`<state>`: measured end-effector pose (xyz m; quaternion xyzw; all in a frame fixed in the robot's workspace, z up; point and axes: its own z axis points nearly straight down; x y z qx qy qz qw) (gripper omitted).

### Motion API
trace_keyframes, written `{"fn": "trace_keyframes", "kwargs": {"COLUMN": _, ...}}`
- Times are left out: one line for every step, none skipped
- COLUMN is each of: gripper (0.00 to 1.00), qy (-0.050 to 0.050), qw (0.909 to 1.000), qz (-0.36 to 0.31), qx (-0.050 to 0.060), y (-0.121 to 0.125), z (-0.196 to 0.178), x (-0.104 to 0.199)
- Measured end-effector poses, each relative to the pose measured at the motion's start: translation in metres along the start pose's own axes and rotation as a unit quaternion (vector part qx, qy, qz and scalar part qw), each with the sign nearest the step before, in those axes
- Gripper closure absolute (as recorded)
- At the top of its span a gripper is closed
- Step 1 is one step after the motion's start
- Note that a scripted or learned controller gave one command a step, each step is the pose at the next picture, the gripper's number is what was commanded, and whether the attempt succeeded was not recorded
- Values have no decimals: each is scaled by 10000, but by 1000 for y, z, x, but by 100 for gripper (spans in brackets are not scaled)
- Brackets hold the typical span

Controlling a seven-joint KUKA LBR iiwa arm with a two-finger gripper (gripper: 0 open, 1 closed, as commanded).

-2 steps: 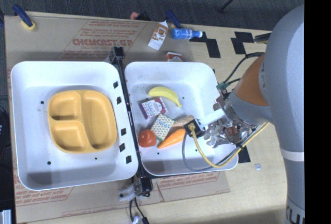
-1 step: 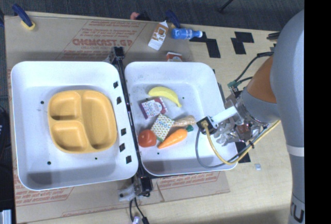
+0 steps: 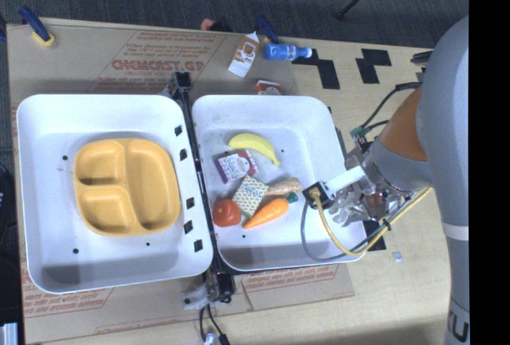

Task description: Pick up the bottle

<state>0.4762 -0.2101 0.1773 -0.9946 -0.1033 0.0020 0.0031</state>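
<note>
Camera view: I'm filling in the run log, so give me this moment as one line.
bottle: lying on bench beyond right bin | gripper: over right bin's right rim, away from bottle | holding: nothing seen | pick: not done

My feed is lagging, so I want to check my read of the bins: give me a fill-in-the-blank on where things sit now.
1. The yellow tray lies in the ____ bin.
2. The banana lies in the ____ bin.
3. The carrot lies just right of the ____.
4. The bottle lies outside both bins, on the ____.

Missing words: left; right; tomato; bench
</note>
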Motion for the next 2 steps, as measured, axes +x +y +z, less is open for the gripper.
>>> {"fn": "trace_keyframes", "kwargs": {"gripper": 100, "qy": -9, "qw": 10000, "qz": -29, "qx": 1, "y": -35, "z": 7, "x": 7}}
{"fn": "trace_keyframes", "kwargs": {"gripper": 100, "qy": 4, "qw": 9999, "qz": -130, "qx": -10, "y": -15, "z": 3, "x": 3}}
